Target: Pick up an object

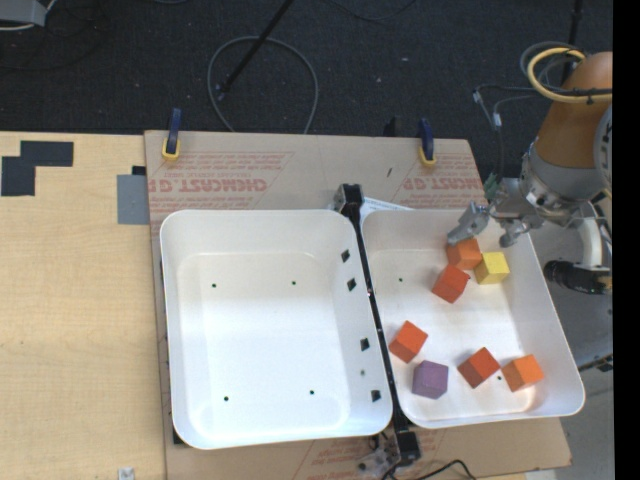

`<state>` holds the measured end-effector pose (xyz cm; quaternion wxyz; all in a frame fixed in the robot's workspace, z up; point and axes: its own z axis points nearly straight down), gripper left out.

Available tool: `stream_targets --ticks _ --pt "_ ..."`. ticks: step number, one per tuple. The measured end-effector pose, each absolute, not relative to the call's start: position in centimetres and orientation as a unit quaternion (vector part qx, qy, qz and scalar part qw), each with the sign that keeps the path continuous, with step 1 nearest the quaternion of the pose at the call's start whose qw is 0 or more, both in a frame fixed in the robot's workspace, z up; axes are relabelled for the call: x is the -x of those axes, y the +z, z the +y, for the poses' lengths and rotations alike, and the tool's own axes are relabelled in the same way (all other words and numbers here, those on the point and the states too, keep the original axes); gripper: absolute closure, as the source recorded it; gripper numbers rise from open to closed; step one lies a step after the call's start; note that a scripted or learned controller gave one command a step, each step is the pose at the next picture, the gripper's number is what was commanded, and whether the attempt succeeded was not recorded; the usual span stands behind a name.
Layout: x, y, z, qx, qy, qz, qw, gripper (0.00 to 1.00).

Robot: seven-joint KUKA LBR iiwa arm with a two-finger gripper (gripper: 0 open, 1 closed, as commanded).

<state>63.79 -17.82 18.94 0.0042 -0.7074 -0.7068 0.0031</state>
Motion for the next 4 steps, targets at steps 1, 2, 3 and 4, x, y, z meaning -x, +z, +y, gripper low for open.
stream_targets --ticks 1,2,3,4 --pt "-64.0 19.5 -17.8 0.707 0.0001 -0.707 0.0 0.0" --pt "-64.3 15.2 -17.5 0.707 0.0009 -0.708 0.001 0.0" --pt "-64.5 11.4 -17.3 0.707 -0.0002 -0.707 -0.002 0.0" --pt "-64.6 11.2 -17.3 0.707 -0.0017 -0.707 -0.003 0.0"
